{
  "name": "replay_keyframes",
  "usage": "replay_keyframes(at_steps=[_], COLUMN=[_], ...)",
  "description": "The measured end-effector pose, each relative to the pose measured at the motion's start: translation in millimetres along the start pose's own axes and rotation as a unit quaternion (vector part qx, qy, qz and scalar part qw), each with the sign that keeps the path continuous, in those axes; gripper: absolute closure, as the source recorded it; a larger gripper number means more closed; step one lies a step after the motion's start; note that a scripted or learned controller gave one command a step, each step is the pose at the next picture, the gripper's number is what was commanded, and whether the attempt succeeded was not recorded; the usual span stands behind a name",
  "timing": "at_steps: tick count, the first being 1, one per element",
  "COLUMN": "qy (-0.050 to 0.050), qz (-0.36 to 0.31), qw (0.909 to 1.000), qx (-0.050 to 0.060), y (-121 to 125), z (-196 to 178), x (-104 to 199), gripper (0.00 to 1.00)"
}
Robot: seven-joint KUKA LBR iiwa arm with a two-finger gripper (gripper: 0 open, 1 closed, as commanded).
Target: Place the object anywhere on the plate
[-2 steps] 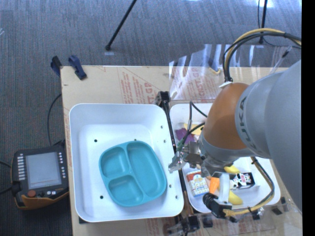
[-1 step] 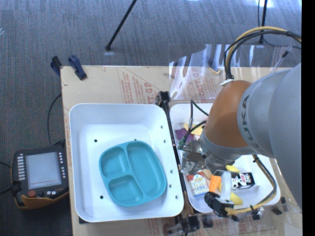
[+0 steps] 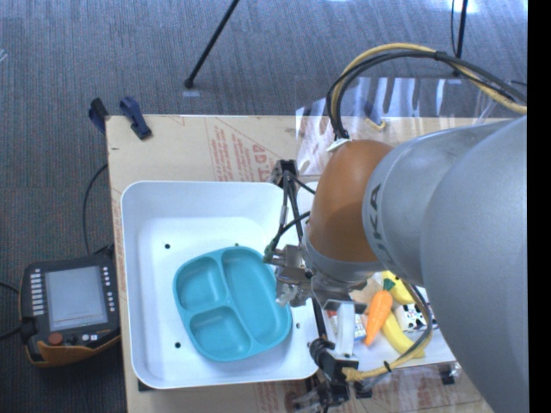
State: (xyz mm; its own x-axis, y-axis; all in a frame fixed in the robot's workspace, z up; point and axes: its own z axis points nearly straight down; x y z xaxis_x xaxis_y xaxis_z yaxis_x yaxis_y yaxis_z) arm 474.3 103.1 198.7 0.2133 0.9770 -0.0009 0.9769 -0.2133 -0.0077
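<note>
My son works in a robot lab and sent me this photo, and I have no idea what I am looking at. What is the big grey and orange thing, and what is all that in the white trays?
The big grey shape with the orange band is a robot arm, reaching in from the right. The single camera is fixed above the bench, looking down at a slant. On the bench sit two shallow white bins. The left bin holds a light blue plastic plate with three compartments. The right bin is mostly hidden by the arm; toy food shows there, including an orange carrot and a yellow banana. The arm's gripper is blocked from sight, so I cannot say whether it holds anything. The grey box with a screen on the floor looks like a hand controller.
</note>
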Motion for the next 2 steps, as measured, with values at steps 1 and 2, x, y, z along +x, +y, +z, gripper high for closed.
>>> replay_keyframes(at_steps=[1,2], qy=[-0.001,-0.002], qz=[0.160,0.160], qw=[0.9871,0.9872], qx=[0.000,0.000], y=[-8.4,-8.7], z=[-11.7,-11.6], x=[38.6,38.9], gripper=[1.00,0.00])
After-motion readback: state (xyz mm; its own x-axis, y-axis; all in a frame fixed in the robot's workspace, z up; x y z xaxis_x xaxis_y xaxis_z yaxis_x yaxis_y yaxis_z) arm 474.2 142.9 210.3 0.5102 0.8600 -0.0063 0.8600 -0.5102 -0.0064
